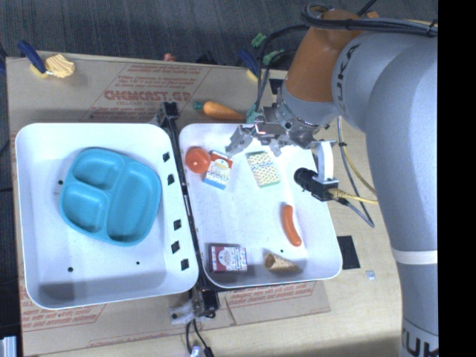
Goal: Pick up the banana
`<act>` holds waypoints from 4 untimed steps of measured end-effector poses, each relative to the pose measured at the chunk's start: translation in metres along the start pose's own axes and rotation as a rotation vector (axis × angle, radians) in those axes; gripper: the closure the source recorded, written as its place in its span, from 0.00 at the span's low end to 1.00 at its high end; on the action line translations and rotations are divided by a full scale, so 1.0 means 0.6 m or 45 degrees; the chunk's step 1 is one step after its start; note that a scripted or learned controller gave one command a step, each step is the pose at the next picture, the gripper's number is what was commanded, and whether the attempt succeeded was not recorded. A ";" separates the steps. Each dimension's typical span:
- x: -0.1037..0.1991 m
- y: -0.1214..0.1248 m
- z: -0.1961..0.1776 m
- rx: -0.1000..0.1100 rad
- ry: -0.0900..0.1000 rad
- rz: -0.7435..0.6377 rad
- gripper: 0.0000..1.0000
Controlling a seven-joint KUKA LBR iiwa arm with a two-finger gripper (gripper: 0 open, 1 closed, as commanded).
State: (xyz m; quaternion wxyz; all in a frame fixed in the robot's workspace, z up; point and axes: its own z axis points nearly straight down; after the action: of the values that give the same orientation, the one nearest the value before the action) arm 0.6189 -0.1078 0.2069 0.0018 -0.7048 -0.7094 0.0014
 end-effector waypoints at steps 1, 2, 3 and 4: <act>0.156 -0.089 0.023 0.002 0.000 0.021 0.00; 0.082 -0.219 -0.212 -0.005 -0.001 0.106 0.00; 0.191 -0.237 -0.180 0.001 0.000 0.402 0.00; 0.210 -0.238 -0.022 0.004 -0.001 0.904 0.00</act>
State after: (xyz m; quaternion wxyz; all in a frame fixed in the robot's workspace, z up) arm 0.4753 0.0175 0.2209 0.0021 -0.9074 -0.4202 0.0032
